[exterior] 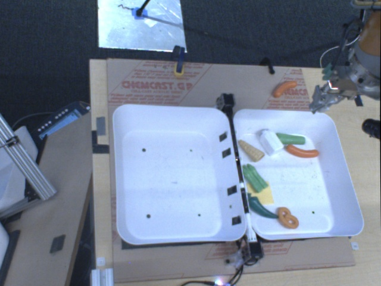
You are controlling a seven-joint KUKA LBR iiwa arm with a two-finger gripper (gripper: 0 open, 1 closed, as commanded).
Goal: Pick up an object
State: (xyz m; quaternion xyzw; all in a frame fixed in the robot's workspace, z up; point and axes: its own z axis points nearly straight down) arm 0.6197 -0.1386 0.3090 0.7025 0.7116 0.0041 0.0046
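Currently: jaws (317, 102) state unclear | orange sausage (284, 89) on board, just left

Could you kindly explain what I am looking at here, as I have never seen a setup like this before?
One fixed camera looks down at a slant on a bench. The grey machine entering at the right is a robot arm; its gripper hangs above the far edge of the right bin, holding nothing visible. That bin contains toy food: an orange sausage, a green piece, a white block, a cone and a pretzel. Another sausage lies outside on the cardboard. The left bin sits alongside.
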